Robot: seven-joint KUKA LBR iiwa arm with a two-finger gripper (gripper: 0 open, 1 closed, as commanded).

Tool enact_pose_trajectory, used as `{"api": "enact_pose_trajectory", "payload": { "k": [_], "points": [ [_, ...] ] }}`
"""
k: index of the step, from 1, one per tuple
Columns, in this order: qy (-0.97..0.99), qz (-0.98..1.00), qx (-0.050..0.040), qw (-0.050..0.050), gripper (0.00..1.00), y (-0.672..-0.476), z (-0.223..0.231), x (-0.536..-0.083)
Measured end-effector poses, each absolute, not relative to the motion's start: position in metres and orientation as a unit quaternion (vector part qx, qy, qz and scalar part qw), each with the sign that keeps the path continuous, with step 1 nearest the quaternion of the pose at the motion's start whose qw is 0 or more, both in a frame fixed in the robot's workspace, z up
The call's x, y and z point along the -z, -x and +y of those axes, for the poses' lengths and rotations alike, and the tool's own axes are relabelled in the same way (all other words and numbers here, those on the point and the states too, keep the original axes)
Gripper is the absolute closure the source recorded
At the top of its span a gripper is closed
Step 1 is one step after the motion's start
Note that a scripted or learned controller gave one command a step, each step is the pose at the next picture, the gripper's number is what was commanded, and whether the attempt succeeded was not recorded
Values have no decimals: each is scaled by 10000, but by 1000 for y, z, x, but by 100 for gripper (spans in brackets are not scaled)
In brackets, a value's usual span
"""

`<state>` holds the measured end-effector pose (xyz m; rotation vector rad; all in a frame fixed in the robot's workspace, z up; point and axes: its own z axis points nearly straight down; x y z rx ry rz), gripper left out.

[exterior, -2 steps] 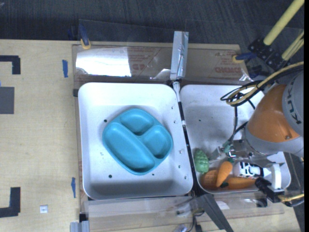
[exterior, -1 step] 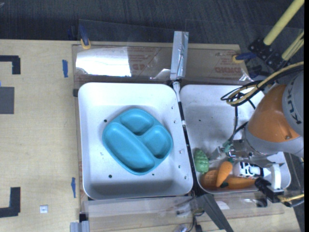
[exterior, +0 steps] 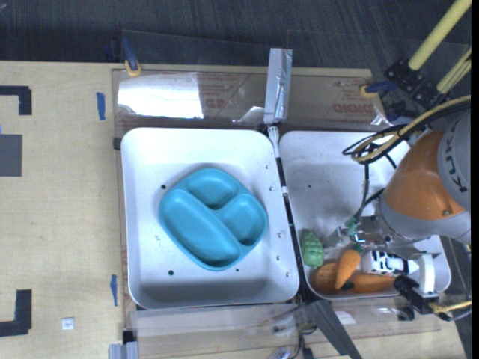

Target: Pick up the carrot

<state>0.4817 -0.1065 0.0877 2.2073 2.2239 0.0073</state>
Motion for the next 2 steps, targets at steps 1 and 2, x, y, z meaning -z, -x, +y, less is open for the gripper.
{"api": "enact_pose_trajectory", "payload": {
  "k": [1,2],
  "points": [
    [-6988,7153,-15,59,0,-482,-105,-88],
    [-6717,7408,-3,102,0,-483,-103,-89]
  ]
}}
